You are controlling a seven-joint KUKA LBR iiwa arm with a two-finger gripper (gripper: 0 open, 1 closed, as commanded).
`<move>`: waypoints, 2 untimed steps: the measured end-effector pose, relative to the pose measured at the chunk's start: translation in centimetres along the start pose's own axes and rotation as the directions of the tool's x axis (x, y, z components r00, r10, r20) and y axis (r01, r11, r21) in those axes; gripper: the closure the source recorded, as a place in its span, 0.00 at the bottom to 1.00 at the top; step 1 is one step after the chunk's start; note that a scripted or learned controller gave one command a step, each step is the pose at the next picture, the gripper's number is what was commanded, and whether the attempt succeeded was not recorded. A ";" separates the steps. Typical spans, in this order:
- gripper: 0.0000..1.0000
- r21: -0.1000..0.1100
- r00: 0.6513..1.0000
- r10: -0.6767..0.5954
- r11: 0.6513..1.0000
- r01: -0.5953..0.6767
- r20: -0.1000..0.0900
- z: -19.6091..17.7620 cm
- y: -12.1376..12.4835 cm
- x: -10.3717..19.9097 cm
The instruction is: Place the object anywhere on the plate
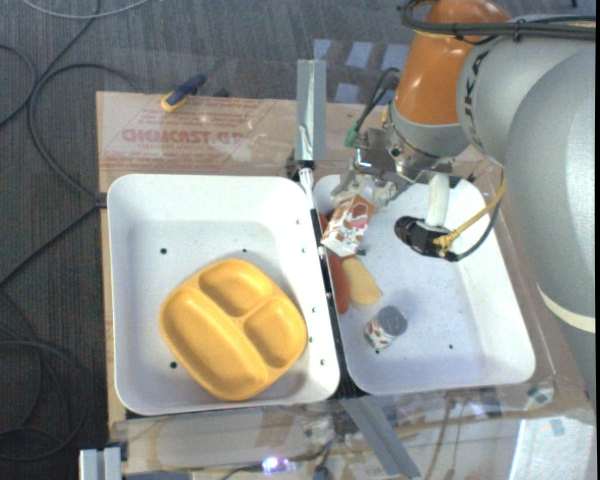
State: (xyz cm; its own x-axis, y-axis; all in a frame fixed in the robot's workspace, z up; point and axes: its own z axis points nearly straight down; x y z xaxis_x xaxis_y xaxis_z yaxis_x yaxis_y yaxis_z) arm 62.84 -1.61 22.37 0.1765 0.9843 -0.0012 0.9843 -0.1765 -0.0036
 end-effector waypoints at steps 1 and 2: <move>1.00 0.002 0.994 0.114 0.994 -0.114 0.000 -1.0 -6.1 4.6; 1.00 0.003 1.000 0.007 1.000 -0.007 0.001 1.3 -11.0 7.8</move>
